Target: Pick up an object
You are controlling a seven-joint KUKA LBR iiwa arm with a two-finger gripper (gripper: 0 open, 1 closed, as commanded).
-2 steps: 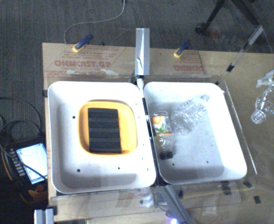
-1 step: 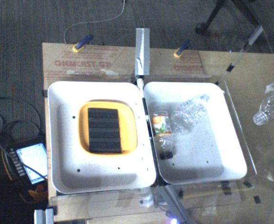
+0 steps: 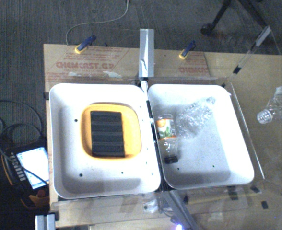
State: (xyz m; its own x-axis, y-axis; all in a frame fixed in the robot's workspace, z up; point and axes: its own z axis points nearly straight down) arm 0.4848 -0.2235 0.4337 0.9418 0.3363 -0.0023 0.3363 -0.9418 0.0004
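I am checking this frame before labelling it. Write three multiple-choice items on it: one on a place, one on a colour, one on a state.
1. Where does the black ridged block lie?
A. On the yellow tray in the left bin
B. In the right bin
C. On the bench behind the bins

2. What colour are the two clamps on the bench's far edge?
A. Red
B. Blue with yellow tips
C. White

3. How does the small bottle in the right bin lie?
A. Standing upright mid-bin
B. Hanging over the rim
C. On its side by the bin's left wall

Answers: 1 A, the block sits on the tray; 2 B, blue bodies, yellow ends; 3 C, it lies flat, dark cap nearest the camera.
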